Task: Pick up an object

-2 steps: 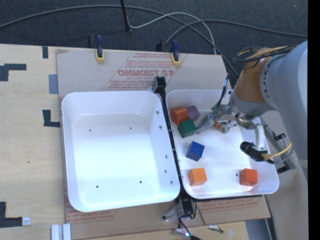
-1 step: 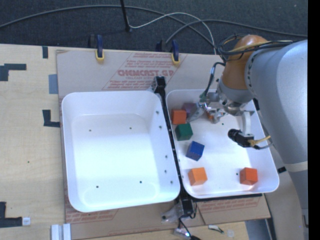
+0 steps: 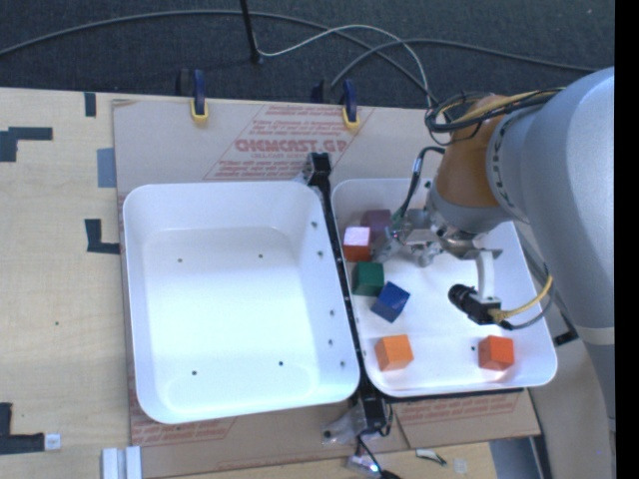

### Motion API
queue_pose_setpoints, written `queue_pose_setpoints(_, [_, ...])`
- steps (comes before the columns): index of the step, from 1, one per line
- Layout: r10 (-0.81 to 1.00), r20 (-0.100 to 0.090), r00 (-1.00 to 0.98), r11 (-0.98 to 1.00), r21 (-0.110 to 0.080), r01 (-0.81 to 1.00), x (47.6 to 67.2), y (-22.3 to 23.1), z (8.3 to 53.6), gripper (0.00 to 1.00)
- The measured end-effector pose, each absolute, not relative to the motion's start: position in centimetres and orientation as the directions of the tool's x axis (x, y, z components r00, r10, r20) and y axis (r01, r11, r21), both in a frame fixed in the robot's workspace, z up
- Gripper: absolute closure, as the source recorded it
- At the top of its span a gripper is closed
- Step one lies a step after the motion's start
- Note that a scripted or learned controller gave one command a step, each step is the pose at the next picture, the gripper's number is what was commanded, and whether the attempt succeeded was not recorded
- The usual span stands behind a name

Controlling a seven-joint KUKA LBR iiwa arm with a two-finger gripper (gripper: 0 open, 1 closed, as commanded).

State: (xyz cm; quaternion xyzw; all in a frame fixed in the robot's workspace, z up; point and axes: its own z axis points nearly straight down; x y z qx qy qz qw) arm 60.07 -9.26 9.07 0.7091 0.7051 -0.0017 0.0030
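Observation:
Several small blocks lie in the right bin (image 3: 519, 367). A white block (image 3: 356, 237) sits on a red one by the bin's left wall, with a mauve block (image 3: 377, 220) just behind. Below these sit a green block (image 3: 367, 277) and a blue block (image 3: 390, 300). An orange block (image 3: 394, 351) and a second orange block (image 3: 495, 352) rest near the front edge. My gripper (image 3: 407, 238) hangs low over the back of this bin, right beside the mauve and white blocks. I see no block in its grasp.
The left bin (image 3: 135, 267) stands beside the right one, with a black divider (image 3: 334, 267) where the two meet. The grey arm (image 3: 559, 168) covers the right bin's back right corner. A black cable plug (image 3: 471, 302) hangs off the wrist over the bin floor.

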Motion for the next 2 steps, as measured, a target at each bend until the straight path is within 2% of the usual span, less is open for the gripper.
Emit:
queue_pose_setpoints(1, [1.000, 0.000, 0.009, -0.009, 0.009, 1.000, 58.3, -6.6, 19.4, 0.00])
queue_pose_setpoints(2, [1.000, 0.000, 0.003, -0.003, -0.007, 1.000, 58.0, -10.5, 8.5, 0.00])
